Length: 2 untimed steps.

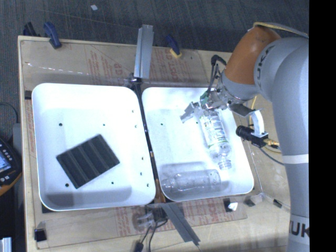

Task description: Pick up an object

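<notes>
A clear plastic bottle with a white label lies along the right side of the right bin, its cap toward the front. A second clear bottle lies crosswise against that bin's front wall. A black ribbed rectangular slab rests flat in the left bin. My gripper hangs low over the far end of the labelled bottle, reaching in from the right under the orange band. I see nothing lifted off the bin floor.
A dark divider rail runs between the two bins. A grey metal bar stands at the back, and blue clamps hold the board's far edge. A cable and connector hang beside the right bin's wall.
</notes>
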Available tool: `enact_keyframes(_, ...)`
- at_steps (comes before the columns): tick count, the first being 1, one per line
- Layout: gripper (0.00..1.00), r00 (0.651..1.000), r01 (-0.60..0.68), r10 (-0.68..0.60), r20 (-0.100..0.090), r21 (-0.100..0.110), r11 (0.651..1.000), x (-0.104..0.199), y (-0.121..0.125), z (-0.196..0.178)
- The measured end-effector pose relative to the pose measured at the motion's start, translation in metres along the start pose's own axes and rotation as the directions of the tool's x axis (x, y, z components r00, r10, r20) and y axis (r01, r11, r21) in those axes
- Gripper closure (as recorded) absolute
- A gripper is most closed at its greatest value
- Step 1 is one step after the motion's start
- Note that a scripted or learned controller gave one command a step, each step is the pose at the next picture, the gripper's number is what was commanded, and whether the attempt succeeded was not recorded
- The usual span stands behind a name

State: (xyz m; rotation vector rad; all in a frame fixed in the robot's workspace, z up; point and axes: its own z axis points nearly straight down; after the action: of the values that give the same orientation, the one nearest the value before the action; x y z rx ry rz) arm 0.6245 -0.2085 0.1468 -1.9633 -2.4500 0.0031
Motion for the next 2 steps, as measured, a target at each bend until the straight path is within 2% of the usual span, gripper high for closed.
enact_keyframes(1,0.0,1.0,0.0,0.0,0.0,0.0,1.0,0.0,0.0,0.0)
enact_keyframes(2,0.0,0.998,0.062,-0.062,-0.002,0.0,0.998,0.006,-0.025,0.056)
